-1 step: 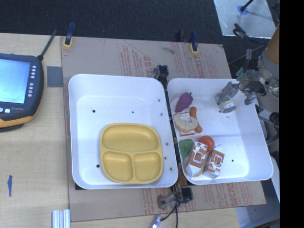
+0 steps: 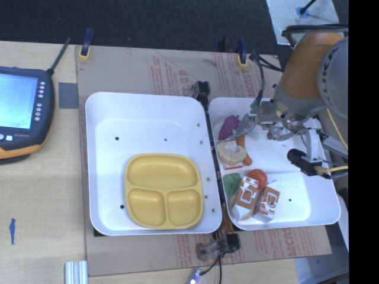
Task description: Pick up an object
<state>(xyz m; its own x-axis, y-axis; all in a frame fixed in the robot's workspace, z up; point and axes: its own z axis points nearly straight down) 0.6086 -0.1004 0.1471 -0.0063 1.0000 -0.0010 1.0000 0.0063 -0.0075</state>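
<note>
1. Arm (image 2: 311,64): grey with an orange band, entering from the right and hanging over the far part of the right bin.
2. End effector (image 2: 249,123): low over the far-left part of the right bin, just beside the purple item; whether it is spread or pressed together cannot be told, and nothing is seen held in it.
3. Right bin (image 2: 323,209): shallow and white, its contents clustered along its left side.
4. Purple item (image 2: 228,126): far-left in the right bin; long axis slants from near-left to far-right.
5. Pale round item (image 2: 231,152): just near of the purple item, with an orange piece (image 2: 242,148) showing at its right edge, running near to far.
6. Green item (image 2: 231,184): at the left wall, nearer than the pale item.
7. Red round item (image 2: 257,176): right of the green item, touching the cartons.
8. Two small cartons (image 2: 256,201): orange and white, side by side at the near edge, both tilted, long axes running near-left to far-right.
9. Left bin (image 2: 148,114): white, holding a yellow three-compartment tray (image 2: 164,190) in its near half.
10. Surface (image 2: 35,212): light wood with brown cardboard (image 2: 172,70) under both bins, clamped at the far edge.
11. Handheld control screen (image 2: 21,108): at far left on the surface, orange-trimmed.
12. Floor (image 2: 148,7): dark beyond the far edge.
</note>
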